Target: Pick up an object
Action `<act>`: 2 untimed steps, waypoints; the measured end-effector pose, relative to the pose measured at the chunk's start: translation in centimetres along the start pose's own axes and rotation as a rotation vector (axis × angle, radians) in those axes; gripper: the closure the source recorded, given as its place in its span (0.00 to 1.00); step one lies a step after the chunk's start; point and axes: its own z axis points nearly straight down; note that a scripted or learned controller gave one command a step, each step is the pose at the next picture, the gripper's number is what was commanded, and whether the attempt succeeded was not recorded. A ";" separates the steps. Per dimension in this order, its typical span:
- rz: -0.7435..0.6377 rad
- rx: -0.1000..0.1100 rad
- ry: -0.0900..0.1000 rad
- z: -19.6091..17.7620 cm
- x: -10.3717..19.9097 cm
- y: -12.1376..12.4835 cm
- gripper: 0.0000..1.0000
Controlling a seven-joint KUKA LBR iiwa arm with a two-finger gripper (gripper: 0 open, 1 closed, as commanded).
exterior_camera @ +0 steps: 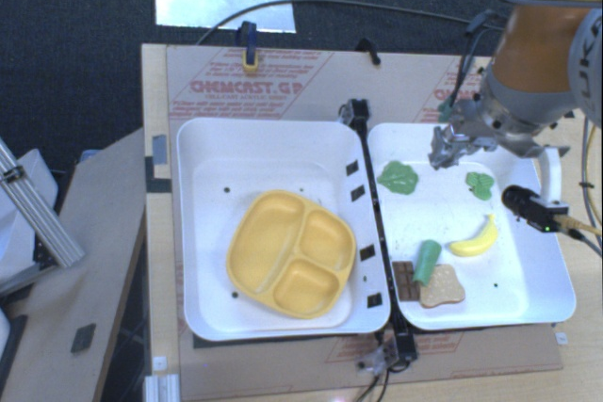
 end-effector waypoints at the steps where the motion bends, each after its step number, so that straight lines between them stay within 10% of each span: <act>1: 0.000 0.002 0.000 0.6 5.2 0.5 1.00; 2: -0.001 0.001 0.000 0.6 10.3 1.8 1.00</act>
